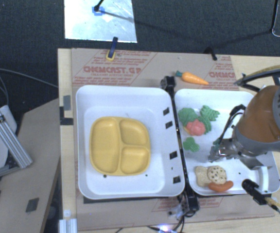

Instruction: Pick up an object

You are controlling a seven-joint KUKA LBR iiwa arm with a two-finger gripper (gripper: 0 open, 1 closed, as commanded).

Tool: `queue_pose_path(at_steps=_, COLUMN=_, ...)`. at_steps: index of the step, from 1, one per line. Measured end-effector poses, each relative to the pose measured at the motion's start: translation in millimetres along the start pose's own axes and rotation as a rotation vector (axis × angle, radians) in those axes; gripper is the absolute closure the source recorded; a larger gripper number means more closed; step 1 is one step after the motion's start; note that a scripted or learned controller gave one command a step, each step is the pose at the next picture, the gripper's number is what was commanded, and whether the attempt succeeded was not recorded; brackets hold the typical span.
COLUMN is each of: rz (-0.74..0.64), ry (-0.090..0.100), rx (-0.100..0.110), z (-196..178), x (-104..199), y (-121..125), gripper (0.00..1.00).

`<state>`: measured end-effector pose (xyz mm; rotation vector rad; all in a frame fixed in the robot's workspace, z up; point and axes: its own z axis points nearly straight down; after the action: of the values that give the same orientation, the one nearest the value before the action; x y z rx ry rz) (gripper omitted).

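The right bin [237,97] holds toy food: a green leafy piece [209,114], a red and green piece [195,126], a small green piece [191,144], a cookie [216,173] and a red sausage [221,186]. My gripper [217,153] hangs low over the middle of this bin, just above the cookie and to the right of the small green piece. The grey arm with its orange band [262,115] comes in from the right. Nothing shows between the fingers.
A yellow divided plate [119,145] lies in the left bin [89,178]. An orange toy carrot [192,77] rests on the cardboard behind the bins. A black divider [177,140] runs between the bins. A metal frame [1,130] stands at the left.
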<state>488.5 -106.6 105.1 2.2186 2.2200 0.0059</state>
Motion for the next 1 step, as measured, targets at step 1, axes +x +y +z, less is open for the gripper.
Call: queue_pose_path(at_steps=1, rz=-0.001, ry=0.000, rx=-0.003, z=-10.2, x=0.1, y=1.1, gripper=1.00)
